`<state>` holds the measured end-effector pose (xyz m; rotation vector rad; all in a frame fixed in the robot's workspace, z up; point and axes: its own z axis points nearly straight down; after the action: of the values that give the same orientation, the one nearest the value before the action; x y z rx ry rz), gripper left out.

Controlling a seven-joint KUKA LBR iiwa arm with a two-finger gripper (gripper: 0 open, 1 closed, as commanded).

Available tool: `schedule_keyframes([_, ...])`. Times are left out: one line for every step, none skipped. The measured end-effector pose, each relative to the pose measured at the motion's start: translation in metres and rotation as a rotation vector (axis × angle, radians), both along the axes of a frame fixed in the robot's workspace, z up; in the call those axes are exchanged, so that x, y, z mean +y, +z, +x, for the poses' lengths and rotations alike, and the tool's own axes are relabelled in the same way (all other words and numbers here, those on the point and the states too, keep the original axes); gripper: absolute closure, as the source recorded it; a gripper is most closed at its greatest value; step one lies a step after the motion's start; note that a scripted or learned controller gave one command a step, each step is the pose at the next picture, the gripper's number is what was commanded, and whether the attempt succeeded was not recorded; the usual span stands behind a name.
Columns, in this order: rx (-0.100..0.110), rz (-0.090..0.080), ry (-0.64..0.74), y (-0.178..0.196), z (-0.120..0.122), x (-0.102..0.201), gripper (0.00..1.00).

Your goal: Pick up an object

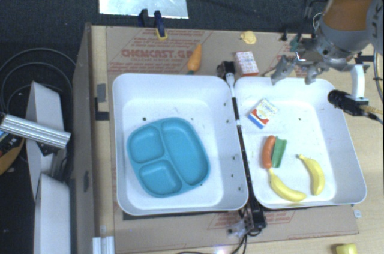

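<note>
My gripper (296,74) hangs over the far edge of the right bin (345,145), its two fingers spread open with nothing between them. Inside that bin lie a small white, blue and red carton (263,113), an orange carrot (268,151) touching a green vegetable (279,152), and two yellow bananas (285,187) (314,173) near the front. The carton sits a little in front of and to the left of the gripper. The left bin (129,96) holds a blue divided plate (168,156).
On the cardboard behind the bins lie an orange carrot-like toy (194,58), a small pink box (246,63) and a yellow piece (248,38). A blue and yellow clamp (155,21) sits at the cardboard's far edge. Cables and a metal bar (35,130) lie at left.
</note>
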<state>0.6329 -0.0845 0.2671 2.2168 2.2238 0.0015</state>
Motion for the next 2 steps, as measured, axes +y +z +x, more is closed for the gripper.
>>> schedule_keyframes([0.015,0.002,-0.005,-0.146,-0.061,-0.016,0.00])
schedule_keyframes([-0.003,-0.001,-0.002,-0.183,-0.085,0.001,0.00])
